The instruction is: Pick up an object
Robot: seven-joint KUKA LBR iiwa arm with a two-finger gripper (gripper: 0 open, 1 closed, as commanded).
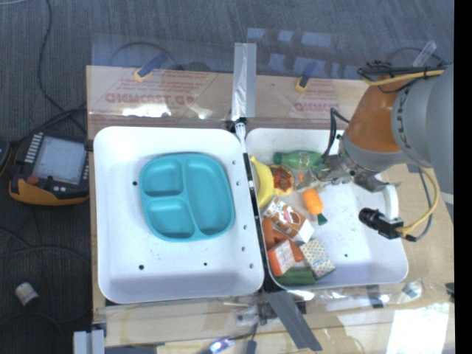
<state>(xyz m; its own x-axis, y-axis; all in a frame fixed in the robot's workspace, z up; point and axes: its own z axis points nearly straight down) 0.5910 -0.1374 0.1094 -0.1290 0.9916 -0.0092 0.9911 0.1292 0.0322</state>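
The arm is seen reaching in over the right bin (369,268) from the right; its gripper (330,169) is judged to sit low near the bin's upper middle, beside the green bottle (297,158) and just above the small orange carrot (314,201); whether the fingers are wide or narrow cannot be told. The candidate objects are crowded along the bin's left wall: a banana (262,183), a red-and-white packet (286,222), a patterned box (317,257); the teal divided plate (185,196) lies alone in the left bin (118,271). A clean pick is best made on the carrot, which is apart from the clutter; the descent should be centred over it and closure made across its narrow width.
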